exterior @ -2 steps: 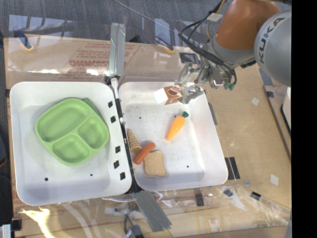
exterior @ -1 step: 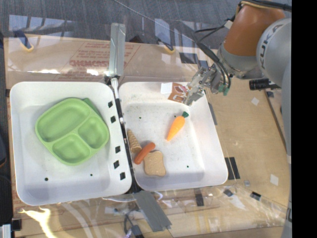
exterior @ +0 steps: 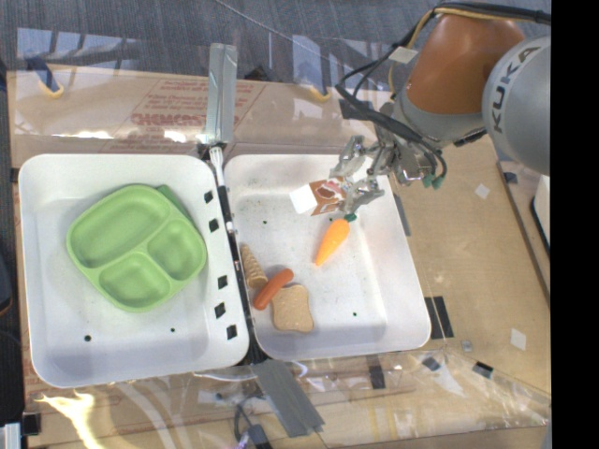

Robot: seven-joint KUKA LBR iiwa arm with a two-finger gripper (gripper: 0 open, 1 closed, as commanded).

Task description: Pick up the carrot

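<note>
The orange carrot with a small green top lies at a slant in the right bin, towards its back right part. My gripper hangs just above and behind the carrot's green end, very close to it. I cannot make out whether it touches the carrot. A small white and brown packet sits right beside the gripper on its left, partly under it.
A waffle cone, a red sausage and a slice of bread lie at the right bin's front left. The left bin holds a green divided plate. A metal divider stands between the bins.
</note>
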